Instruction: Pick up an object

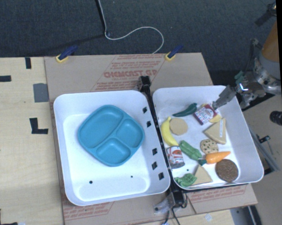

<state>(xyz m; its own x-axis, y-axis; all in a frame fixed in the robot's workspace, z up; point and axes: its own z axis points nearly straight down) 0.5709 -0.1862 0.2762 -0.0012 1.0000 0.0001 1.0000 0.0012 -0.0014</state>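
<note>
You've got two shallow white plastic bins side by side on the bench. The left bin (67,153) holds a blue three-compartment plastic tray (111,135), lying flat, rotated a bit. The right bin (243,126) is full of toy food, all loose: a yellow banana (168,133) near the divider, touching a round tan cookie-like disc (178,126); a dark green pepper (185,111) toward the back; a small red-and-white packet (203,114) just beside it; a pale cheese wedge (217,131); a green pickle-shaped piece (190,150); a chocolate-chip cookie (209,145); an orange carrot (216,156); a small red-labelled can (176,156); a brown round patty (227,170) at the front corner; a leafy green bit (186,180) next to a tan triangle slice (202,175).

The gripper (224,98) sits at the right bin's back right edge, tip near the red-and-white packet (contact unclear). You can't tell whether it's released or clenched at this angle. Nothing visibly between it.
</note>
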